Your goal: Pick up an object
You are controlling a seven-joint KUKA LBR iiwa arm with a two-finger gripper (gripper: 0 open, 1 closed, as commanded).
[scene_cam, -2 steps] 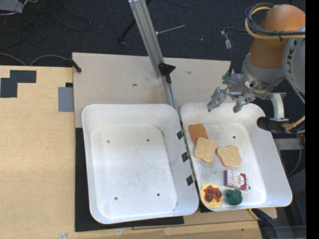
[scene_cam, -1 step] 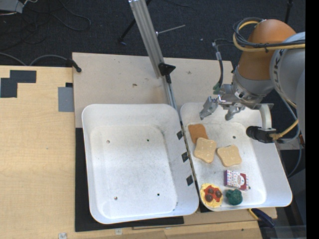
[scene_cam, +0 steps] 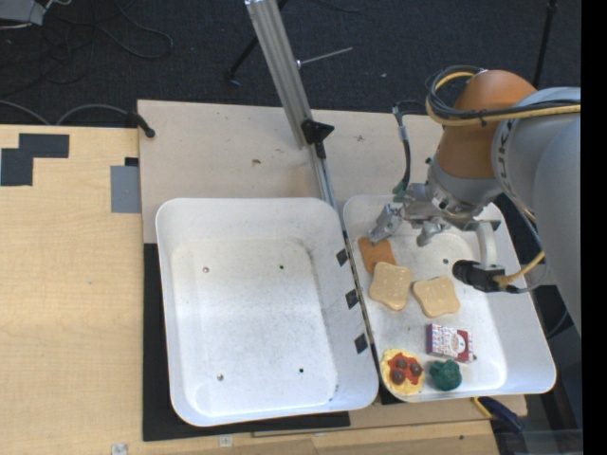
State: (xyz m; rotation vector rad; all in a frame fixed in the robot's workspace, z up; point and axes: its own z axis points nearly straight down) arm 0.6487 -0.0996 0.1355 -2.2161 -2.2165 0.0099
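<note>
One gripper [scene_cam: 410, 224] is hanging with fingers spread and nothing between them over the far end of the right bin [scene_cam: 531, 368], while the orange slice [scene_cam: 376, 252] is lying just near-left of it against the bin's left wall, its long axis running near-to-far.

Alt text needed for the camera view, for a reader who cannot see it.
A grey arm with an orange band reaches from the right, its gripper over the right bin, near an orange slice. Two toast pieces, a small carton and toy foods lie there.
</note>
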